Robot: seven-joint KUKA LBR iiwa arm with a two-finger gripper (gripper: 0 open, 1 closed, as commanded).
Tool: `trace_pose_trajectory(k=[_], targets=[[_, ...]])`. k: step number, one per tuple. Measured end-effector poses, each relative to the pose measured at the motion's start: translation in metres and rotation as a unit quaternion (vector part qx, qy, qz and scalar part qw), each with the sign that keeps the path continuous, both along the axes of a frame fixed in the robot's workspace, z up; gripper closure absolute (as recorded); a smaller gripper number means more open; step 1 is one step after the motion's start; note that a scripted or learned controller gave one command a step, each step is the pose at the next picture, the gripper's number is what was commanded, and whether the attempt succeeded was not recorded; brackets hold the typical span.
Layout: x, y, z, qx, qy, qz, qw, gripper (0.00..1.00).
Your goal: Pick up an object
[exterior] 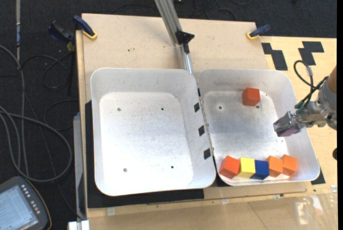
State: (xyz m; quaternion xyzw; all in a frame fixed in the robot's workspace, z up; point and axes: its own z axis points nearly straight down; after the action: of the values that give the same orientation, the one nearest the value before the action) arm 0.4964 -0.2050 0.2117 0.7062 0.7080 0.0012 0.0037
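I see the smooth white right bin: an orange cube near its back, a row of cubes along its front rim. End effector hovers beyond the rim; grip state unclear.

2 shallow white bins sit side by side on a wooden bench. The right bin holds 1 orange block near its far wall and a row of 5 blocks along its near edge: orange, yellow, blue, orange, orange. The gripper hangs over this bin's right side.
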Motion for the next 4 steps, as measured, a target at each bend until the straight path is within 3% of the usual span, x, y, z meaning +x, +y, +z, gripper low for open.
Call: trace_pose_trajectory(k=[1,3,4], targets=[[-0.005,0.008,0.053,0.0002,0.000,0.001,1.0000,1.00],[0.046,0.101,0.025,0.0018,0.003,0.003,1.0000,1.00],[0.071,0.159,0.030,0.0023,0.002,0.003,1.0000,1.00]])
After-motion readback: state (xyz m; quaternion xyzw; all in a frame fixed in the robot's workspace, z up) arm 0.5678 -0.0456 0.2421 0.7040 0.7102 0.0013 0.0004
